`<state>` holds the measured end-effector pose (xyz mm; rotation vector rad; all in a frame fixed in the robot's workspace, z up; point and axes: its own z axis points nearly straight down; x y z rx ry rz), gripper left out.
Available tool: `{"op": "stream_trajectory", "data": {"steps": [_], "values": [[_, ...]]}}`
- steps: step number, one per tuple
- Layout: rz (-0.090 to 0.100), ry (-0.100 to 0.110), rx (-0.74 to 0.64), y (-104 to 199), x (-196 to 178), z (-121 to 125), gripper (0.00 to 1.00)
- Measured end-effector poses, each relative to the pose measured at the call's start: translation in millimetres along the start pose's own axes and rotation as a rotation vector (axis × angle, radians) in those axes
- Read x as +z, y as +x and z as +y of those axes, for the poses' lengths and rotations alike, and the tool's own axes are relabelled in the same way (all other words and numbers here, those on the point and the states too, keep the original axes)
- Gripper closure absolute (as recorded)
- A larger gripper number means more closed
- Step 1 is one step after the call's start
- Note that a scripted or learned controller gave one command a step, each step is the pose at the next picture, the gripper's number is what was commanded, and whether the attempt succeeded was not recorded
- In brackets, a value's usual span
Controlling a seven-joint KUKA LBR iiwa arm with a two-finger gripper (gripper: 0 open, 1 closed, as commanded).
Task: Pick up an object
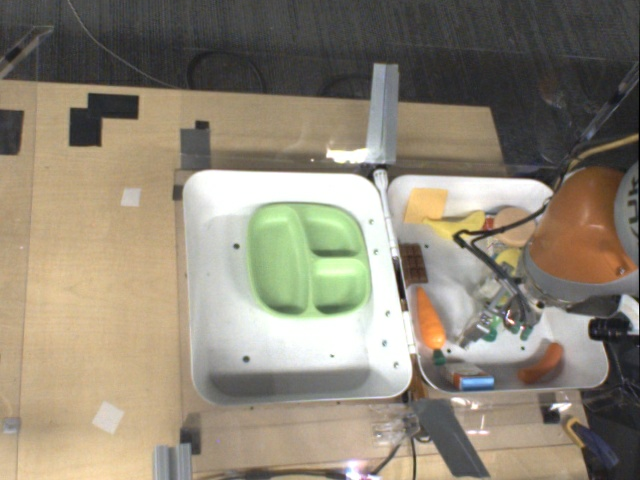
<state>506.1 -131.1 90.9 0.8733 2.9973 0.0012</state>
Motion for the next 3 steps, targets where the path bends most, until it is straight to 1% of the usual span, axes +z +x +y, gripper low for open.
{"op": "stream_trajectory", "data": {"steps": [1,2,3], "values": [[0.007,0.000,0.022,-72.1,3.9,75.6,0.00],[0.005,-0.001,0.138,-29.7,1.6,52.3,0.00],[-0.006,-0.001,0.327,27.9,-0.8,20.3,0.00]]}}
